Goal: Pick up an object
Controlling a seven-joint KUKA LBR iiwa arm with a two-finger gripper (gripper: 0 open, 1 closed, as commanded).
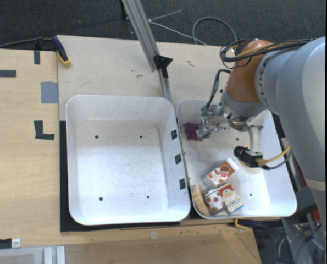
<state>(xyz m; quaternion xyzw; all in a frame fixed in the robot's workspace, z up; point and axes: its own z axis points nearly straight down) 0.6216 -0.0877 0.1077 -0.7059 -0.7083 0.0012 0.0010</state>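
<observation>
Two cartons (222, 187) near front rim, pincer (205, 126) beside purple object (192, 131)

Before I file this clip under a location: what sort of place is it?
Most likely a robotics lab's picking bench, not a home or shop. Two white bins sit side by side on a wooden bench marked with tape, a robot arm reaches into the right bin, and loose cables trail behind.
</observation>
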